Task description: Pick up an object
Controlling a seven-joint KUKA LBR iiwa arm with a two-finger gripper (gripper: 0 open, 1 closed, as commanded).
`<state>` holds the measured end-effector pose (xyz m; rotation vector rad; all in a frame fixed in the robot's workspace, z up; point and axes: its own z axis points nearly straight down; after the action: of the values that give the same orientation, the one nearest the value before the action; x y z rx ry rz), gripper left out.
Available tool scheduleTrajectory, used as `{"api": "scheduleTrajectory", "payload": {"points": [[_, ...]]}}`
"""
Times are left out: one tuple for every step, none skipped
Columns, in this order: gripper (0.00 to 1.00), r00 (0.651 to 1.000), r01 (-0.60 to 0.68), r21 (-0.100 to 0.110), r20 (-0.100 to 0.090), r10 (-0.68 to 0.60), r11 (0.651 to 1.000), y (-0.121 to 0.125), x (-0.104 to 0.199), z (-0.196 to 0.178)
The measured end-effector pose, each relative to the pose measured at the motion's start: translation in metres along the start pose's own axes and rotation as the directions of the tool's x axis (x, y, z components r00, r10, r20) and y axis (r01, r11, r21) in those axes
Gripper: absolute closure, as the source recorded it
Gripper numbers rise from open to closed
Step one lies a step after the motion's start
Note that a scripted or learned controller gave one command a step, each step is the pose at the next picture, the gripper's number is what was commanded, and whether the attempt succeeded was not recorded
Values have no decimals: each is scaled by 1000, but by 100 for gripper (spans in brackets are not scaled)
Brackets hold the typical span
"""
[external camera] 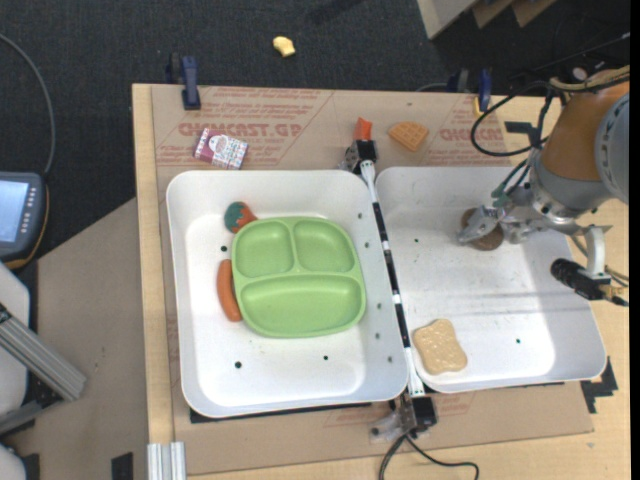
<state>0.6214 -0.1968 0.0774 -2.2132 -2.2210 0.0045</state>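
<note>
The arm reaches in from the right, grey with its orange band point(590, 133) showing near the top right corner. Its claw point(483, 230) is down in the right bin point(520, 363), in the upper middle part. A small dark brownish object point(488, 240) sits directly under the claw tips, touching or almost touching them; whether the claw is spread, closed, or pinching that object cannot be told, since the metal parts hide the contact.

Near the front left corner of the same bin lies a tan, bread-shaped piece point(440, 347), well apart from the claw.

The left bin point(200, 368) holds a green divided plate point(297, 275) with three compartments, lying flat near the middle. An orange, carrot-like object point(228, 291) lies along the plate's left edge, just beside it. A small round item in teal and red point(239, 215) rests at the plate's upper left corner.

On the worktop point(290, 118) behind the bins there is a small pink and white packet point(220, 148), and further right a tan waffle-like piece point(408, 135). A small yellow object point(285, 45) lies on the dark floor beyond the worktop.
</note>
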Motion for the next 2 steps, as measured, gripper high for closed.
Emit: {"api": "scheduleTrajectory", "payload": {"points": [[0,1000,0,-11,4,0,1000,30,25,-8],[0,1000,-2,-9,4,2,1000,33,32,-8]]}}
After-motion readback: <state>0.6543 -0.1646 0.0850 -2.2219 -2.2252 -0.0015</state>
